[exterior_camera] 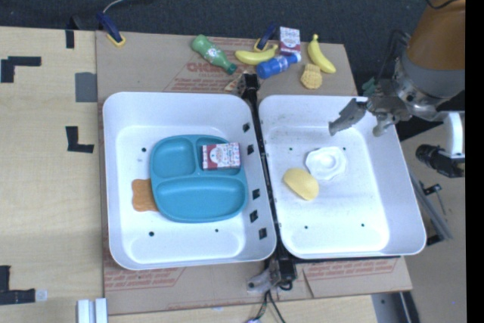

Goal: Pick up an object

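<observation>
My gripper (361,121) hovers over the upper right part of the right bin (393,234), its two fingers spread open with nothing between them. Below and left of it lie a white round object (327,163) and a yellow lemon-like object (301,183) on the bin floor. In the left bin (128,238) a blue divided plate (198,179) carries a small red and white carton (221,156). An orange flat piece (141,194) pokes out from under the plate's left edge.
Behind the bins on the cardboard lie a green bottle (212,54), two bananas (255,55) (321,55), a blue bottle (277,65), a small carton (290,38) and a yellow waffle-like piece (311,76). A black clip (249,84) joins the bins at the back.
</observation>
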`<state>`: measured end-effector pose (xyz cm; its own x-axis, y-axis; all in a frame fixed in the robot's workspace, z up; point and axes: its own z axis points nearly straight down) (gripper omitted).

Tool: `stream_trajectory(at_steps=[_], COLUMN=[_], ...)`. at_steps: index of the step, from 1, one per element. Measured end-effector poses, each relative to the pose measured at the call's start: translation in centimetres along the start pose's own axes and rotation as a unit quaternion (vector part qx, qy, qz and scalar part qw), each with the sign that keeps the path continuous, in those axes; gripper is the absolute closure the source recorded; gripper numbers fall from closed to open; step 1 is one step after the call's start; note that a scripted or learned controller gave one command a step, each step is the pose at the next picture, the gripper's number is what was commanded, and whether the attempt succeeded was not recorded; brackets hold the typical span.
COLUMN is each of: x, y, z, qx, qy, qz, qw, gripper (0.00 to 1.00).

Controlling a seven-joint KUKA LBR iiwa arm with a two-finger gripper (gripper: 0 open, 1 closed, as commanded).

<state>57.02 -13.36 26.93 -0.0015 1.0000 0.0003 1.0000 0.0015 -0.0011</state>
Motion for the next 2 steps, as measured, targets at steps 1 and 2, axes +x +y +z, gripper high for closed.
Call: stream_trajectory(at_steps=[1, 2], x=[3.0, 3.8], y=[2.4, 0.5], z=[11.9, 18.2], qx=[0.001, -0.003], qy=[0.0, 0.0], qz=[0.0, 0.0], qw=[1.0, 1.0], gripper=[0.0, 0.0])
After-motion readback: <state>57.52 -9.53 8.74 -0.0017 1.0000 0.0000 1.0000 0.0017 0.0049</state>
